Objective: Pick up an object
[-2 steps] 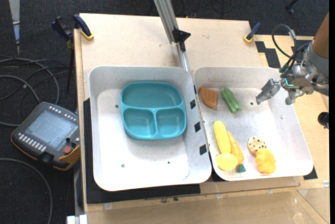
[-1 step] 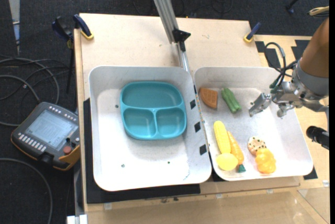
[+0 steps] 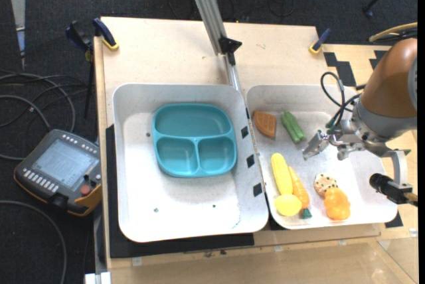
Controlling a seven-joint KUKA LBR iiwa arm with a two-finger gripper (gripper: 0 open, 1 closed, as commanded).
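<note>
My gripper (image 3: 329,147) hangs over the right bin (image 3: 372,213), reaching in from the right, open with nothing between its fingers. Left of it lie a green cucumber (image 3: 293,127) and a brown bread slice (image 3: 265,123). Just below it sit a speckled cookie (image 3: 325,183) and an orange (image 3: 337,204). Near the bin's front left, a yellow corn cob (image 3: 281,173), a carrot (image 3: 301,192) and a yellow lemon (image 3: 288,205) lie close together.
The left bin (image 3: 133,163) holds a teal divided plate (image 3: 194,140). A slanted metal pole (image 3: 207,0) crosses above the divider between the bins. A teach pendant (image 3: 58,170) lies on the floor to the left.
</note>
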